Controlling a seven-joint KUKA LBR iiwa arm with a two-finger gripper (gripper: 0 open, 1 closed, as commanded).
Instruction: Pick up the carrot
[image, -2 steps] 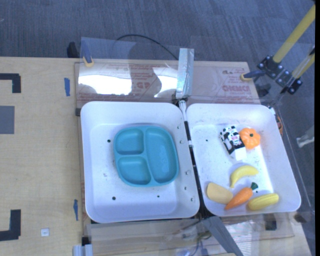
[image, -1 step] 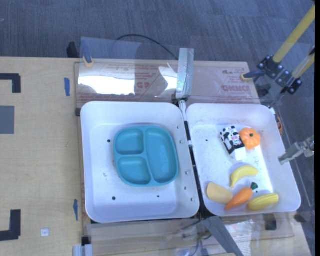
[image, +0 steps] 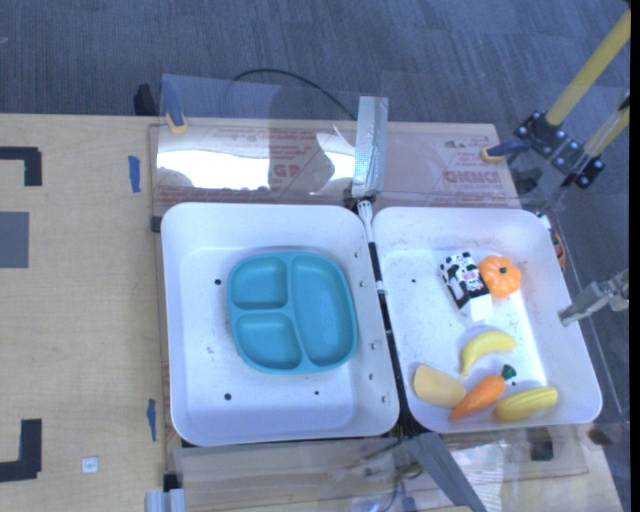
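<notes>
A: The carrot lies near the front of the right bin, touching a yellow wedge and a lemon-like piece, below the banana.

B: A descending pincer could snag those neighbours. Whether it is spread or pressed together cannot be told.

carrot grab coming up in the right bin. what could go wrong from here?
1. Crowding: the carrot lies touching or nearly touching a pale yellow piece on one side and a lemon-like fruit on the other, so fingers may catch a neighbour.
2. The banana lies just above it, leaving little room to descend.
3. The carrot sits near the front wall of the right bin, which could block the approach.
</notes>
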